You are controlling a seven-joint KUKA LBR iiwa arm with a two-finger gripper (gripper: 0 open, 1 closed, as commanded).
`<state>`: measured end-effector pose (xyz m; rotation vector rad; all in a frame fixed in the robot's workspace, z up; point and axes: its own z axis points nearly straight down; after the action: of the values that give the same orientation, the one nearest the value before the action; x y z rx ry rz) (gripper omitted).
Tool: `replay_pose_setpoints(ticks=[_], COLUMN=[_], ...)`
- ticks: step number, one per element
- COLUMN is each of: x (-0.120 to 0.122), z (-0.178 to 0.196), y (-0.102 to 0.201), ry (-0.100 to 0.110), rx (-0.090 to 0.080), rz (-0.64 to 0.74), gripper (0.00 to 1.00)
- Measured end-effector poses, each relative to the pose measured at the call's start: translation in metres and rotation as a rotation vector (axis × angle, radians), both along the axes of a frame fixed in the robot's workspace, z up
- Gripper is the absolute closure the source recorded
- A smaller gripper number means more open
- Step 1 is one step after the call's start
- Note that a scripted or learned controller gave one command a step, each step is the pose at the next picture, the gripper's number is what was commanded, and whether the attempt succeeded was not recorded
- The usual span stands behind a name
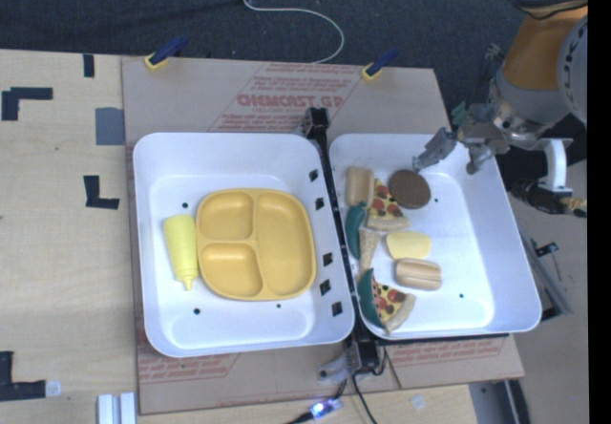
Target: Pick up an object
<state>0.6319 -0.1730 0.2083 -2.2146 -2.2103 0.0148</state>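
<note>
My gripper [452,155] hangs over the back right part of the right bin [496,250], its two fingers spread apart with nothing between them. Just left of and below it lies a brown round patty [410,188]. Toy foods lie along the bin's left side: a tan bun piece [358,185], a pizza slice [386,206], a green pod [354,227], a pale yellow piece [409,244], a hot dog bun [418,273] and a second pizza slice [387,303].
The left bin [162,164] holds a yellow divided plate [256,243] and a yellow mustard bottle [180,248]. Both bins sit on cardboard [277,97] with blue and yellow clips at the back. A white cable [286,7] runs behind.
</note>
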Motion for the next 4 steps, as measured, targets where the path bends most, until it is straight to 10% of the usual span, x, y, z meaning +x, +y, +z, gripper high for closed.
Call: replay_pose_setpoints(ticks=[1, 4], x=[0.003, -0.002], z=[0.009, -0.122], y=[0.000, -0.001], ry=[-0.014, -0.015], rx=[-0.003, -0.005], rz=[0.003, 0.004], gripper=[0.00, 0.00])
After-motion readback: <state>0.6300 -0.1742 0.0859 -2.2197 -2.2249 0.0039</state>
